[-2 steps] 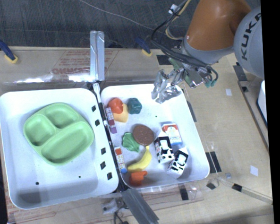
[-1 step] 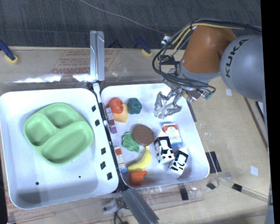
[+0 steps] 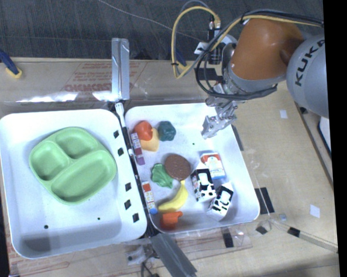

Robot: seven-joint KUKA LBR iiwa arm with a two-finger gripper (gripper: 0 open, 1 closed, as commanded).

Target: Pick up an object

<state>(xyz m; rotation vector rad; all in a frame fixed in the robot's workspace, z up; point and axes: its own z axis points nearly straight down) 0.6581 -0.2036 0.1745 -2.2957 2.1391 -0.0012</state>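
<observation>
My gripper (image 3: 217,124) hangs over the far right part of the right bin (image 3: 183,112), with nothing seen between its fingers. Toy food lies in that bin: a red and yellow piece (image 3: 144,135), a teal lump (image 3: 166,130), a brown round patty (image 3: 177,166), a green broccoli (image 3: 160,175), a yellow banana (image 3: 175,198), an orange piece (image 3: 171,219), a small red and blue carton (image 3: 212,164) and a black and white cow-patterned carton (image 3: 212,193). The small carton lies just below the gripper, apart from it.
The left bin (image 3: 27,232) holds a green divided plate (image 3: 73,163). A grey divider (image 3: 120,71) stands at the back between the bins. Yellow and black cables (image 3: 182,41) loop behind the arm's orange band (image 3: 262,47). Bare bench lies to the right.
</observation>
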